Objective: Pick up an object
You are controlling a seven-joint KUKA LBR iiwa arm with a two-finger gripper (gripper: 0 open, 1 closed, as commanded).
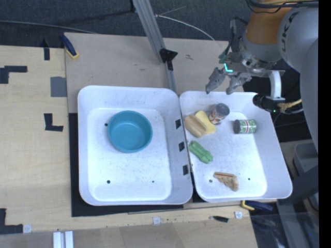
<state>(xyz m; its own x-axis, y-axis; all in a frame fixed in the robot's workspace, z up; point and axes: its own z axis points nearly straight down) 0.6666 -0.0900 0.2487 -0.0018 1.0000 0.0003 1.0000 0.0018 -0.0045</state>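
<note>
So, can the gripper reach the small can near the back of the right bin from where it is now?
Probably yes. The gripper hangs open above the right bin's back rim, and the small can stands just below it with nothing over it.

Plastic, metal and pale wood, mostly matt.

Two white bins [98, 187] look like smooth plastic, faintly speckled. A blue bowl [130, 131] looks smooth, slightly glossy plastic. The bench top [31, 154] resembles pale matt wood. A slanted pole [150, 22] looks like brushed metal. The arm's orange band [276, 6] shines; its grey casing [310, 50] looks satin-smooth.
</note>
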